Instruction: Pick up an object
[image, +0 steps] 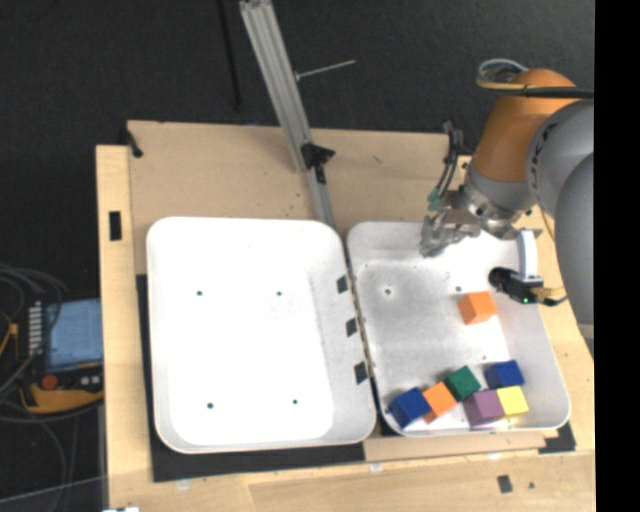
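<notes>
My gripper (436, 241) hangs over the far edge of the right bin (400, 330), well away from the blocks. An orange block (477, 307) lies alone toward the bin's right side. Along the near edge sit a blue block (409, 405), a second orange block (439, 399), a green block (463, 383), a purple block (486, 406), a yellow block (513, 401) and another blue block (504, 375). Nothing shows between the fingers.
The left bin (250, 330) lies beside the right one, with small clips along the shared edge. A slanted metal pole (290, 110) rises from the bench behind the bins. The arm's grey and orange body (530, 130) fills the upper right.
</notes>
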